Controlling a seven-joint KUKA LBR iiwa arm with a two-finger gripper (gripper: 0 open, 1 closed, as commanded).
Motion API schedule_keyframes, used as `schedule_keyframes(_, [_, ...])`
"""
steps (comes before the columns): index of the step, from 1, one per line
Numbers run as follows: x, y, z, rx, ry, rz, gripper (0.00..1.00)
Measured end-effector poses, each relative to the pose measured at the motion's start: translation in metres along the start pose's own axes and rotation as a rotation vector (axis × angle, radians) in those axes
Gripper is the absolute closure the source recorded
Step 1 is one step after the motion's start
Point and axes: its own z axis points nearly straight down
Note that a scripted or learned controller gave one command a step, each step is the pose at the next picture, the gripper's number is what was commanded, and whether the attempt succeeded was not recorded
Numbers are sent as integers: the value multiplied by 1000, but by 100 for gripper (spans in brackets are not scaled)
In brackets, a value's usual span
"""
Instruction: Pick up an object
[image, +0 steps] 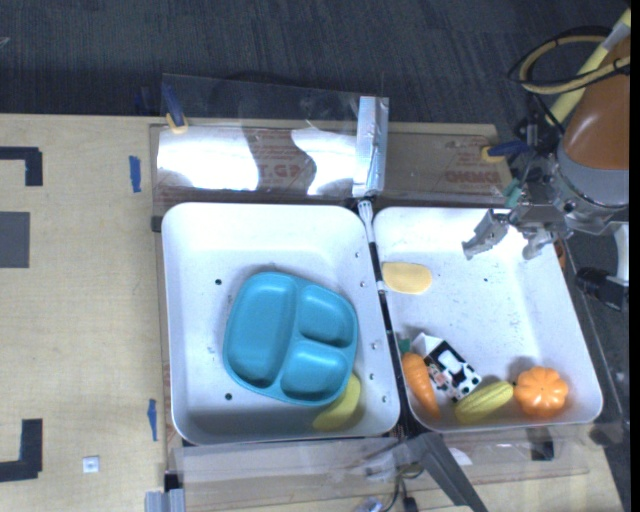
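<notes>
My gripper (508, 242) hangs over the far part of the right bin (490, 310), with its fingers spread open and nothing between them. A pale yellow oval piece (406, 277) lies to the gripper's left, near the bin's left wall. Along the near edge lie an orange carrot-like piece (419, 386), a black-and-white patterned item (452, 371), a yellow-green piece (485, 400) and an orange pumpkin (542, 391). These all sit well below the gripper in the view.
The left bin (200, 250) holds a blue divided plate (290, 337), with a yellow piece (344, 404) tucked at its near right corner. A clear panel (270, 150) stands behind the bins. Cables (560, 60) loop at the top right.
</notes>
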Motion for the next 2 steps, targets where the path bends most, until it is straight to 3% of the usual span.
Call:
schedule_keyframes(1, [69,-61,67,4,1,4,0])
schedule_keyframes(2, [-8,-12,-5,-8,-3,71,0])
